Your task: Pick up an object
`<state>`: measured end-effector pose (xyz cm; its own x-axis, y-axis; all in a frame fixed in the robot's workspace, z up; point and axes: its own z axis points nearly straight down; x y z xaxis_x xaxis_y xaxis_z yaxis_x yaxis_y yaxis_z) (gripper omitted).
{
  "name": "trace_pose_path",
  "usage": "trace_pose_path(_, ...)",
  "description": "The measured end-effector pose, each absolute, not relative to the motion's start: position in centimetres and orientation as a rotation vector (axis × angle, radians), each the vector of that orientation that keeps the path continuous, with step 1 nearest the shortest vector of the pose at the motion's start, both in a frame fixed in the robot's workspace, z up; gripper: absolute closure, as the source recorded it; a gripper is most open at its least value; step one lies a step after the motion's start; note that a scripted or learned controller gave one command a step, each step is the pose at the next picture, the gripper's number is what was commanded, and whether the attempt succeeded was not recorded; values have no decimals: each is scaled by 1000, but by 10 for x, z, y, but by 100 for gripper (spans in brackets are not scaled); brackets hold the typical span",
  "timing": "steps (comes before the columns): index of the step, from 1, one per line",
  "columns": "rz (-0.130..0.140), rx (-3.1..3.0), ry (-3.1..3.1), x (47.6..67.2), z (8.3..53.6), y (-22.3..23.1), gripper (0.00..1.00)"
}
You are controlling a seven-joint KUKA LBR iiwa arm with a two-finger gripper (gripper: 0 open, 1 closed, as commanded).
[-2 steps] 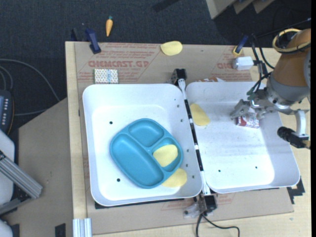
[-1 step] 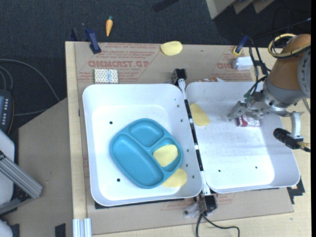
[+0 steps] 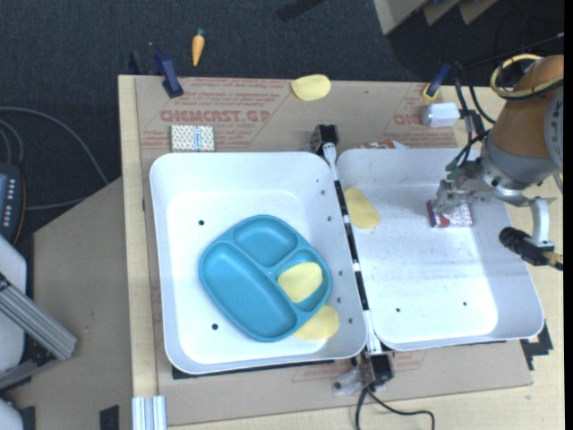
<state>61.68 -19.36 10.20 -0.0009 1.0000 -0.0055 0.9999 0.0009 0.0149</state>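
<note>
- A small red-and-white packet (image 3: 450, 214) lies in the right bin (image 3: 430, 303), near its far right part.
- The end effector (image 3: 455, 193) hangs directly over the packet, touching or nearly so; whether it is clenched cannot be told.
- A yellow piece (image 3: 362, 209) lies at this bin's left wall.
- The left bin (image 3: 179, 240) holds a blue divided plate (image 3: 255, 276).

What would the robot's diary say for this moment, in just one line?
step: reaching | gripper low in right bin, over small red-and-white packet | grasp: unclear | left bin: blue divided plate, yellow pieces
</note>
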Motion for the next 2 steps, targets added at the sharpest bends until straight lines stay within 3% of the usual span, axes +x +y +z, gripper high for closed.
trace_pose_path(1, 18, 2209, 2216, 592, 93, -223, 100)
trace_pose_path(2, 2, 2217, 2218, 582, 175, -223, 100)
